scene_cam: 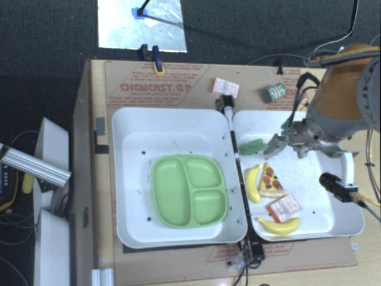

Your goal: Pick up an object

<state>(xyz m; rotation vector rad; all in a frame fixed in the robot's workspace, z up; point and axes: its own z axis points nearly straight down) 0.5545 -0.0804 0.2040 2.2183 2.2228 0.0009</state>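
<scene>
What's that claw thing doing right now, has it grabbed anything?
Gripper: open, holding nothing, above the right bin near the green object and pizza slice.

Arm: enters from the right edge of the camera view, upper half, reaching leftward.
Band: broad orange section (339,88) above the wrist, uppermost visible part.
Wrist: grey housing (333,127) below the band, tilted down and to the left.
Gripper (275,149): at the arm's left end, pointing down-left, low over the right-hand side of the scene.
Cabling: black leads run along the wrist's upper left side.
</scene>
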